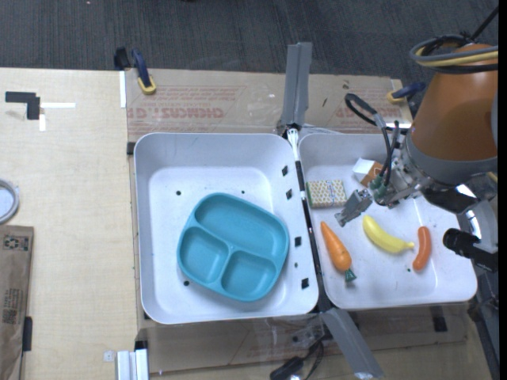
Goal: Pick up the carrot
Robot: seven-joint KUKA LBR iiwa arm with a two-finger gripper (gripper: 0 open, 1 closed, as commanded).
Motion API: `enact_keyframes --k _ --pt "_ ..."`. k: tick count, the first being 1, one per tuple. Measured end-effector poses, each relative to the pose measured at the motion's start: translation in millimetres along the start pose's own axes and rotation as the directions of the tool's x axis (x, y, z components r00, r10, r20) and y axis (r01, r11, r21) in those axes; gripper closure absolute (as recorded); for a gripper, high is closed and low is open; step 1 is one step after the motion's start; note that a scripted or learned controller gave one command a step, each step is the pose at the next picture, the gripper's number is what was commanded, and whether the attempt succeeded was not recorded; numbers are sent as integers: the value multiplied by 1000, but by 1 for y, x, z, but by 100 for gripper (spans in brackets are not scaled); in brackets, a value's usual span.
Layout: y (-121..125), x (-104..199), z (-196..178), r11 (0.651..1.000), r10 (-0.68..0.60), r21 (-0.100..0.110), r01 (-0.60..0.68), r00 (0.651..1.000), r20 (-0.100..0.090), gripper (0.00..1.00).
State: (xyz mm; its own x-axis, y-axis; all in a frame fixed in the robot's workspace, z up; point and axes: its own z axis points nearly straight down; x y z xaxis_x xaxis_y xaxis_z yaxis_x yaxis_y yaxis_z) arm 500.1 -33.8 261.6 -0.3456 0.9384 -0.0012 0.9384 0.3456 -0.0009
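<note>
**Carrot still on the bin floor, pincer above it and to the right**

A pale wooden table point(63, 180) sits against dark carpet, with a sheet of brown cardboard under two shallow white bins placed side by side. The left bin point(158, 153) holds a blue divided plate point(232, 246), lying at a slant with three compartments, nothing in them.

The right bin point(396, 291) holds the food items. The carrot point(337, 248) lies near the bin's left wall, toward the front, its orange body angled with the green stub pointing down and to the right. Just beside it to the right is a yellow banana point(386, 236), and farther right a small orange-red sausage-shaped piece point(423, 248). A beige waffle-textured block point(325, 192) rests nearer the back of the bin, above the carrot.

The arm comes in from the right, its orange band and grey wrist hanging over the bin's back right part. The pincer point(354, 207) points down and left, its tip between the textured block and the banana, near the carrot's upper end but apart from it. Nothing is between its fingers; how wide they stand I cannot tell from this angle.

As a judgement, the pick is not yet made: the carrot rests untouched. What remains is closing the gap to the carrot, gripping it across its body and lifting it clear, with the banana close enough to be nudged.
</note>
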Motion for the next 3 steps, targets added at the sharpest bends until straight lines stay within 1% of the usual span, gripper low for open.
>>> enact_keyframes --k 1,2,3 --pt "-1 38 71 1000 -16 2 16 1000 -1 0" --pt "17 87 129 999 -51 -12 51 998 21 0" --pt "-6 48 70 984 -179 0 179 984 0 0"
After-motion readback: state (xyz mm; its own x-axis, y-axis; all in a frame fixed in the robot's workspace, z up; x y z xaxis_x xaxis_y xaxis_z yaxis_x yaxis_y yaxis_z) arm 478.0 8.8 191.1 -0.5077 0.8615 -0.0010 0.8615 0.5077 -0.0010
